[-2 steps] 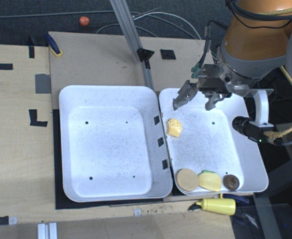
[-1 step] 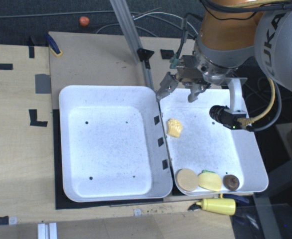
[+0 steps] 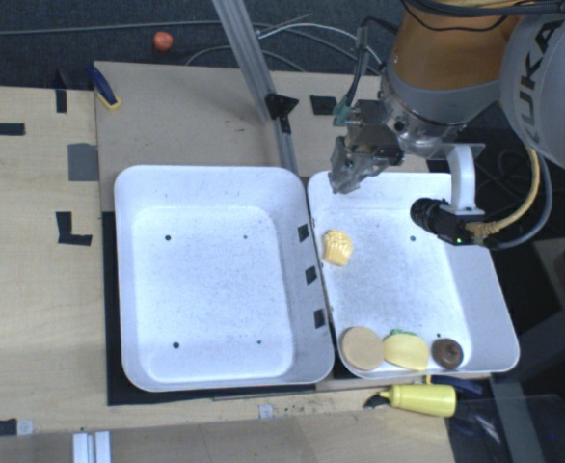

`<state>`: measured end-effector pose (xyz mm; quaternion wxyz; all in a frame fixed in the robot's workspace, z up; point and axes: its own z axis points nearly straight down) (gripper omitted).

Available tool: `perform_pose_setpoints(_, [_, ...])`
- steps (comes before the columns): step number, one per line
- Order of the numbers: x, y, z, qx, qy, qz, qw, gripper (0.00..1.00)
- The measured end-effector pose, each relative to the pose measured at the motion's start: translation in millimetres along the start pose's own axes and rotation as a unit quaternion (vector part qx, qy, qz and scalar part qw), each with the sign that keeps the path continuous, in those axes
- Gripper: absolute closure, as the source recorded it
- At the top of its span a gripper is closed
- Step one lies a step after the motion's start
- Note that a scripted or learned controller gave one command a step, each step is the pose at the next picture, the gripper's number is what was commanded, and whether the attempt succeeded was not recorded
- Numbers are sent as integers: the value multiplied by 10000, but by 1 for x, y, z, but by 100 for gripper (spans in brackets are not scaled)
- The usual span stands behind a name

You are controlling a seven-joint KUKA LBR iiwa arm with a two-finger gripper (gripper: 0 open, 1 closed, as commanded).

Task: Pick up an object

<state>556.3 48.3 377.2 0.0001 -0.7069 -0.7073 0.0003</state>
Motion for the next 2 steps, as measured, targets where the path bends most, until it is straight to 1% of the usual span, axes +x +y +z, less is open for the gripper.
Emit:
perform_pose_setpoints(1, [17, -69, -45, -29, 12, -9, 10000, 100])
perform_pose_setpoints(2, [16, -69, -43, -2, -1, -1, 10000, 100])
